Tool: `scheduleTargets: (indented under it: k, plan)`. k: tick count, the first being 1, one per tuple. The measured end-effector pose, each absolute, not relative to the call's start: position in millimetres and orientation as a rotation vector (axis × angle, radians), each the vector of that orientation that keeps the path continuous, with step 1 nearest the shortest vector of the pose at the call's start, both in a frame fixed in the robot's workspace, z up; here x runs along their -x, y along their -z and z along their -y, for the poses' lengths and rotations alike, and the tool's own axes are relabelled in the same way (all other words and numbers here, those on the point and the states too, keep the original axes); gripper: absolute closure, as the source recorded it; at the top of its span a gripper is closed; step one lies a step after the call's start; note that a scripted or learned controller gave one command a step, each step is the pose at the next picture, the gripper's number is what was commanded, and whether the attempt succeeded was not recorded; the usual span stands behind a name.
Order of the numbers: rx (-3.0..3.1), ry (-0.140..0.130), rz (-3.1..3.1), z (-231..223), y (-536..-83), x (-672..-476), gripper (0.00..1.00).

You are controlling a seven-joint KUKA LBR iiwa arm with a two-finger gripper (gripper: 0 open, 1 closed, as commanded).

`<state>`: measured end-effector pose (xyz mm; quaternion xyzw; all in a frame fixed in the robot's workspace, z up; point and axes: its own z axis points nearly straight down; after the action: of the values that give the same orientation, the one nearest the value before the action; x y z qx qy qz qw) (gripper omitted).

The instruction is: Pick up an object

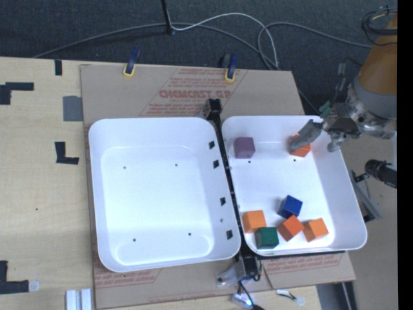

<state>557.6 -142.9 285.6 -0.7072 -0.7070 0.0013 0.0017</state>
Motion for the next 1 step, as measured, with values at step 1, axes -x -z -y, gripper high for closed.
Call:
scheduleTargets:
  k: [1]
  plan:
    - [2.221,0.000,2.222,142.8,-287.6,-558.3,0.00]
